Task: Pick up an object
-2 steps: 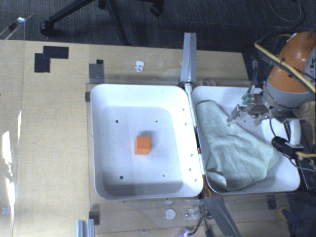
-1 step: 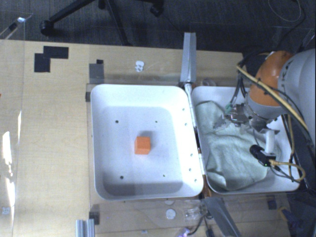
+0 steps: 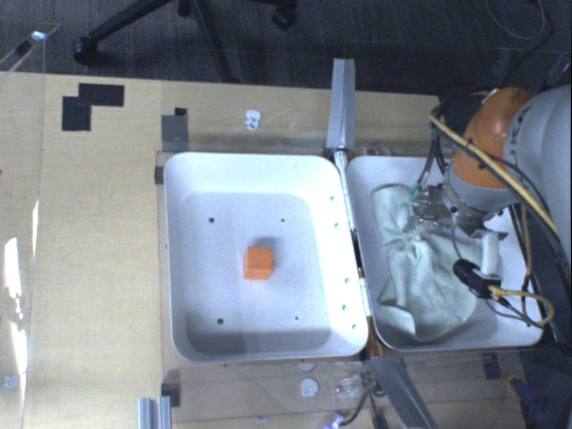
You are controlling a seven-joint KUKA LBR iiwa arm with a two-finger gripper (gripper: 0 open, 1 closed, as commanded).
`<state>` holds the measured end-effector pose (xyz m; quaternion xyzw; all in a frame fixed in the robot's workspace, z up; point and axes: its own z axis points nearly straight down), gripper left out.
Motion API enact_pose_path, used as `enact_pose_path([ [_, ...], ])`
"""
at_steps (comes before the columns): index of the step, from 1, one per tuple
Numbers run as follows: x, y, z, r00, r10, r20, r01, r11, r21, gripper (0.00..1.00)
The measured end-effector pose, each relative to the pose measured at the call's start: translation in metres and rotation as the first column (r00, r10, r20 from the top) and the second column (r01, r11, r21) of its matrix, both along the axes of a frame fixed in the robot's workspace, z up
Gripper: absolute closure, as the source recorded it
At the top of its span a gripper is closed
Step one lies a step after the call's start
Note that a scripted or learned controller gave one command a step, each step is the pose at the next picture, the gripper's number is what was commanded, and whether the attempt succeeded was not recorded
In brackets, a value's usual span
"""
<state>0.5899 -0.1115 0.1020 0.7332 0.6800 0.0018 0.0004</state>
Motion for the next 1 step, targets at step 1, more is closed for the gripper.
enact_pose_path([
  [1, 0.0620, 0.0616, 0.0805, 1.000, -0.028, -0.004, 0.028, 1.000, -0.003, 1.00],
])
